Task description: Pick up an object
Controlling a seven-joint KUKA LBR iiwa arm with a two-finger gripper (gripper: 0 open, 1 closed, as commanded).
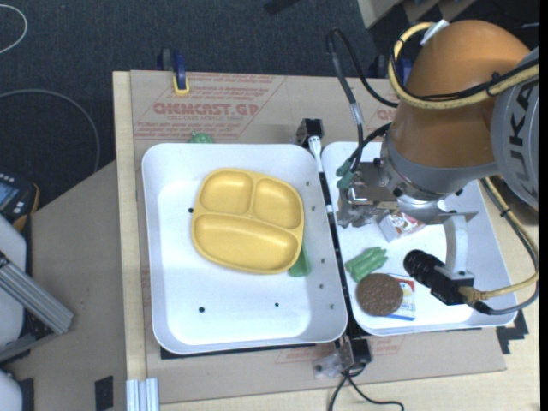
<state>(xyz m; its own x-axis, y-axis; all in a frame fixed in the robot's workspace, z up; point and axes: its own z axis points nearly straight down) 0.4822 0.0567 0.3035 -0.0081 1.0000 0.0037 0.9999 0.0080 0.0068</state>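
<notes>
A large grey arm [454, 84] with an orange band is seen reaching in from three o'clock, above the right one of two shallow white bins set side by side. The left bin [171, 298] is largely taken up by a yellow divided plate [248, 221], laid flat near its centre. The claw [360, 202] is held at the nine o'clock side of the right bin [490, 259], close to the wall shared with the left bin. Whether it is apart or together cannot be told, and nothing is seen clamped in it.

The things that could be picked up are gathered in the right bin. A brown disc [379, 294] is rested on a small card [408, 302] at six o'clock from the claw. A green pod [366, 263] is laid between the disc and the claw. A crumpled wrapper [401, 223] is found at four o'clock from the claw, near it. A green scrap [300, 265] is tucked under the plate's five o'clock edge.

A miss is judged likely: the pod and disc are touching, so one could be nudged aside, and the bin wall could be struck.
</notes>
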